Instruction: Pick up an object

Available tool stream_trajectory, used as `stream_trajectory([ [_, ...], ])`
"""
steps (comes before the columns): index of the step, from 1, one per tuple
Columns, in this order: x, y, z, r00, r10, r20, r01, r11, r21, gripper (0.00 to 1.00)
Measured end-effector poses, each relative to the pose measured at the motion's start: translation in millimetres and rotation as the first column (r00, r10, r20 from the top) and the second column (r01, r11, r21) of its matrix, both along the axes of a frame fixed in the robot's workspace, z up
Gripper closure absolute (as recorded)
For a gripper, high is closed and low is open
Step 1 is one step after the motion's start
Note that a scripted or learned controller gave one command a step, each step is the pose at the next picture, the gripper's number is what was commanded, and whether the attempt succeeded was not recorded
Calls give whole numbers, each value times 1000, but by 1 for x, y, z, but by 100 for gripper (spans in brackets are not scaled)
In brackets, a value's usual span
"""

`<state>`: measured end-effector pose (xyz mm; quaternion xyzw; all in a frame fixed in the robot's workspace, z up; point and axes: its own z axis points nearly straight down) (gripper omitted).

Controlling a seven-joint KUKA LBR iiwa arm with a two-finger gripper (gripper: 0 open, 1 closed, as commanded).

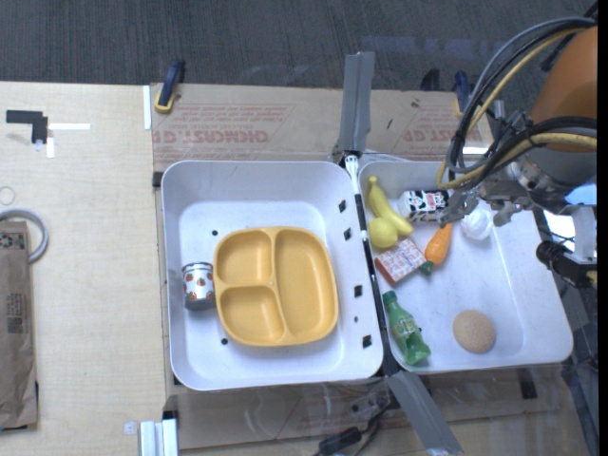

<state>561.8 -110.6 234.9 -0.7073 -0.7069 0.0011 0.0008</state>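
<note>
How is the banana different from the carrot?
The banana is yellow; the carrot is orange with a green end. The banana curves, and the carrot is straight. The banana lies against the right bin's left wall; the carrot lies farther in, by the gripper. Both lie flat in the same bin.

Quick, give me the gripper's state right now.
Gripper: low over the far end of the right bin, beside the carrot; open, shut or holding cannot be told.
</note>
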Motion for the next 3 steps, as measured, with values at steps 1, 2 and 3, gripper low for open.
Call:
stream_trajectory([
  [1, 31, 2, -133, 1000, 9, 4, -9, 1000, -1, 0],
  [2, 47, 6, -132, 1000, 13, 3, -13, 1000, -1, 0],
  [3, 15, -43, -143, 960, 279, 3, -279, 960, -1, 0],
])
